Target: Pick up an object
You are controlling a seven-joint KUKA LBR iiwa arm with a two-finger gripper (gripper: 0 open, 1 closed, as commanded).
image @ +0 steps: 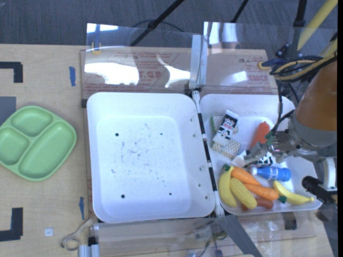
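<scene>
The right bin holds a pile of toys. A white carton with a black and white print lies near its back left. An orange-red carrot lies slanted beside it. My gripper hangs low over the bin's middle, just past the carrot's lower end and above a small black and white toy. In front of it lie a blue and white bottle, an orange carrot, a corn cob and yellow bananas.
The left bin shows a bare white floor with faint scribbles. A green divided plate sits on the bench at far left. The arm's orange band and cables crowd the right bin's right side.
</scene>
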